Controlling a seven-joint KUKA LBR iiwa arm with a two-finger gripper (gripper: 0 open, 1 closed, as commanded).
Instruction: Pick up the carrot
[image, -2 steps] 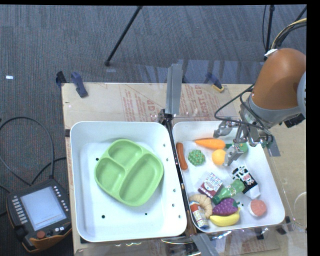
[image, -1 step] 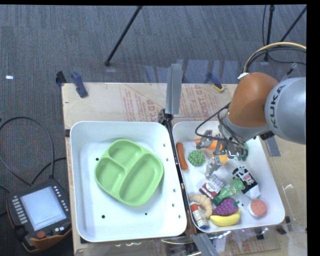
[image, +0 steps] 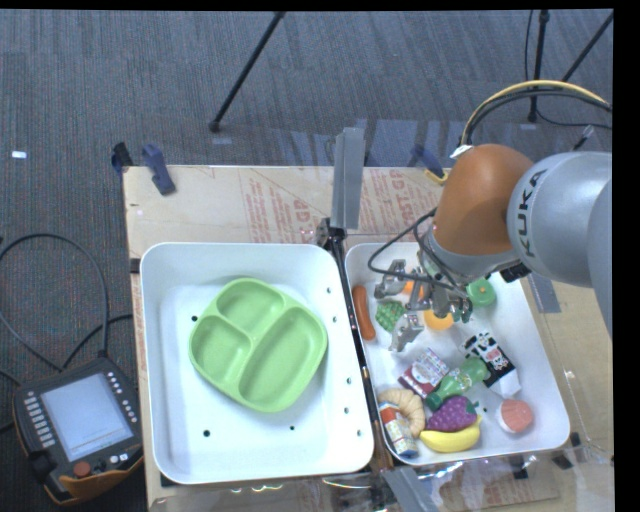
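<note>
Both bins (image: 160, 300) are seen in plain white. A pale green divided plate (image: 258, 343) is shown in the left one. In the right bin, an orange-red carrot (image: 364, 311) is seen, along with a yellow banana (image: 450, 438), purple grapes (image: 453, 411), a tan croissant (image: 407, 402), and a black-and-white patterned carton (image: 492, 358). The arm (image: 560, 215) is coloured grey, with an orange band (image: 482, 200). The table (image: 250, 205) appears light brown, perhaps with red print.
</note>
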